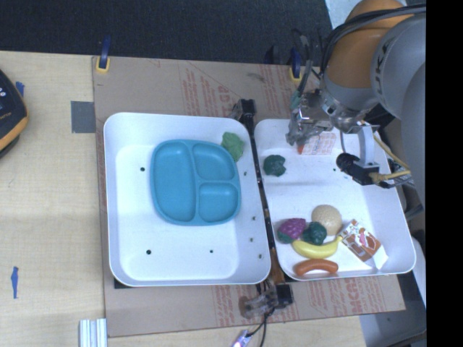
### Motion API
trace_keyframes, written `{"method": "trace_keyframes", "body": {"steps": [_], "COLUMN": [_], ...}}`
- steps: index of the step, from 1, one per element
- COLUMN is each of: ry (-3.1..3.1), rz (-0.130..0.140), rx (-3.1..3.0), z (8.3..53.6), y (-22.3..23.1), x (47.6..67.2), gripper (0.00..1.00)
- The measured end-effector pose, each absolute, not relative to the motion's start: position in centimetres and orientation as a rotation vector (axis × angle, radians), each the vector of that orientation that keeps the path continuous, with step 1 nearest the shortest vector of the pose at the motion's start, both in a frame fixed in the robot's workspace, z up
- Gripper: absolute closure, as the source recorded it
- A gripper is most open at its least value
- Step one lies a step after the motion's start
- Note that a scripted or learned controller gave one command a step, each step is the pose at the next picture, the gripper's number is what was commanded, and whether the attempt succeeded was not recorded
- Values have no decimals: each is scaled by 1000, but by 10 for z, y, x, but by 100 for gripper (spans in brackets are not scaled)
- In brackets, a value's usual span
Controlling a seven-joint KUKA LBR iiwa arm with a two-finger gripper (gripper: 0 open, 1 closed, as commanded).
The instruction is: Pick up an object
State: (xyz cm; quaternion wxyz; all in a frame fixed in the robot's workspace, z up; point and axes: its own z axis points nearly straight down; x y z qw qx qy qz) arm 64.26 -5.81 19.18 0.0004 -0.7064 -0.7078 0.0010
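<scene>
My gripper hangs over the back left part of the right bin, with nothing visible between its fingers. A dark green broccoli piece lies just in front and left of it. Near the bin's front lie a purple grape bunch, a teal piece, a beige ball, a yellow banana, a hot dog and a red-and-white packet. In the left bin rests a blue divided plate with a light green leafy piece at its back right.
The arm's grey and orange body looms over the right bin's back right corner, with black cables along the right wall. Cardboard underlies both bins. A dark device sits at the far left of the bench.
</scene>
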Motion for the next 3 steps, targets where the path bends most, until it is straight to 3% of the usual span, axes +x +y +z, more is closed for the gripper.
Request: {"method": "trace_keyframes", "body": {"steps": [1, 2, 3], "ry": [-2224, -2224, -2222], "rz": [3, 2, 5], "rx": [-2217, -2219, -2218], "z": [192, 192, 192], "y": [-58, -73, -57], "x": [643, 656, 618], "gripper": [0, 0, 0]}}
